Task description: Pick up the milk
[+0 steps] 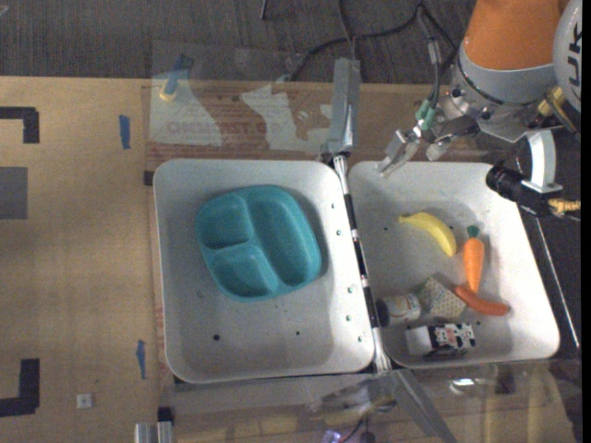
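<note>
The milk [443,338] is a small carton with black and white cow patches. It lies on its side at the front edge of the right bin [517,247]. My gripper [407,161] hangs over the back left corner of that bin, far from the carton. Its fingers [395,153] stand apart with nothing between them. The orange band of the arm [512,17] is above it at the top right.
In the right bin lie a yellow banana [430,230], two carrots [474,262] [482,304], a small jar [402,309] and a patterned packet [440,297], both close behind the milk. A teal divided plate [260,242] sits in the left bin [185,340].
</note>
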